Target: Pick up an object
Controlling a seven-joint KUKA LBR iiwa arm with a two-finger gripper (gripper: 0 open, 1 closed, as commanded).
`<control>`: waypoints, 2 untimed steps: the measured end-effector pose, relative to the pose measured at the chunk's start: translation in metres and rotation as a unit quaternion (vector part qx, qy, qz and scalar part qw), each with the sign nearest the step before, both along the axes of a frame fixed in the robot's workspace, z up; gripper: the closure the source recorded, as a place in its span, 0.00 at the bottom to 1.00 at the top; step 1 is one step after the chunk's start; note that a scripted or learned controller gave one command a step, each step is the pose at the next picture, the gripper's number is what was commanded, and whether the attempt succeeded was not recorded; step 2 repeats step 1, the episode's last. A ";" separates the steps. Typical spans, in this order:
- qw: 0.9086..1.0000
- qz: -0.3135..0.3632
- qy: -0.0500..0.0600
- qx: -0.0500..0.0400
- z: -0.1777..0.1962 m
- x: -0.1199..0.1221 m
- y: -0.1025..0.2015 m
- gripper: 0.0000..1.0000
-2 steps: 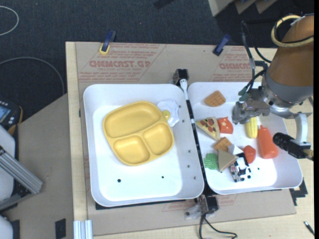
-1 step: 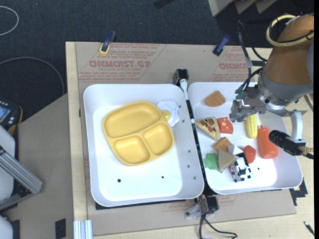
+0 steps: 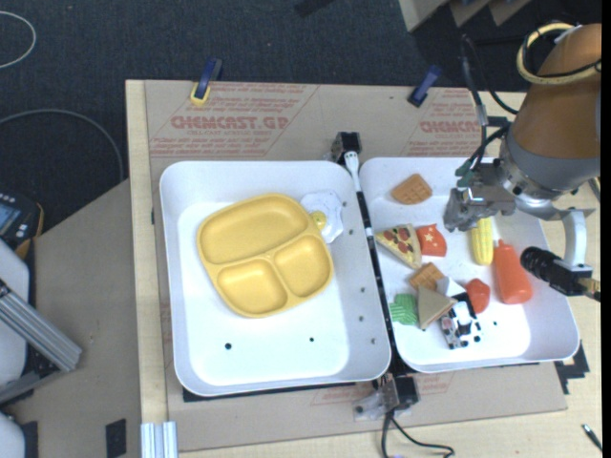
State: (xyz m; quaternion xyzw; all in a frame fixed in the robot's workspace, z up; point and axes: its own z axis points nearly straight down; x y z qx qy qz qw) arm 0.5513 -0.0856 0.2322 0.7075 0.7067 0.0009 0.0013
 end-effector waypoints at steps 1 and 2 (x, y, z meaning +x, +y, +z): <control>1.000 0.000 0.001 0.000 -0.001 0.001 -0.004 1.00; 1.000 0.000 0.001 0.000 -0.001 0.001 -0.004 1.00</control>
